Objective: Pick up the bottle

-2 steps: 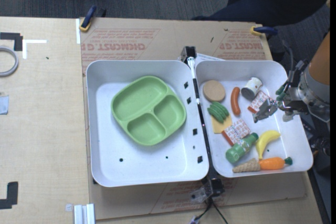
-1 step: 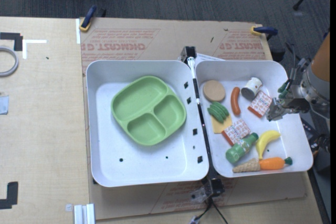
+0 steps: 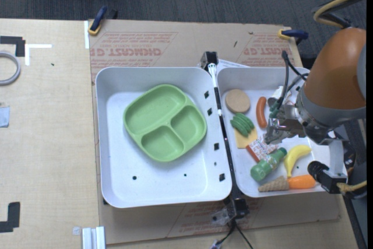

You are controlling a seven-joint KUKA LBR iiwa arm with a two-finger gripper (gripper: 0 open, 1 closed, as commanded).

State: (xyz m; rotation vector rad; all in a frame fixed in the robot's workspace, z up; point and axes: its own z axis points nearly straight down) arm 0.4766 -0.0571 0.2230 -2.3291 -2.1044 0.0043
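The bottle [image 3: 268, 164] is green with a patterned label near its neck. It lies tilted in the right bin [image 3: 254, 71], toward the front, with its base pointing to the near left. My gripper [image 3: 273, 134] hangs over the middle of that bin, just beyond the bottle's neck end and slightly above it. The bottle rests on the bin floor, and I see nothing lifted by the gripper. The orange and grey wrist covers the bin's right side.
Around the bottle lie a banana [image 3: 296, 157], a carrot [image 3: 301, 182], a cone [image 3: 274, 185], a yellow wedge [image 3: 246, 138], a green vegetable [image 3: 242, 123], a red sausage [image 3: 261, 112] and a brown disc [image 3: 238, 101]. The left bin [image 3: 116, 175] holds a green divided plate [image 3: 166, 122].
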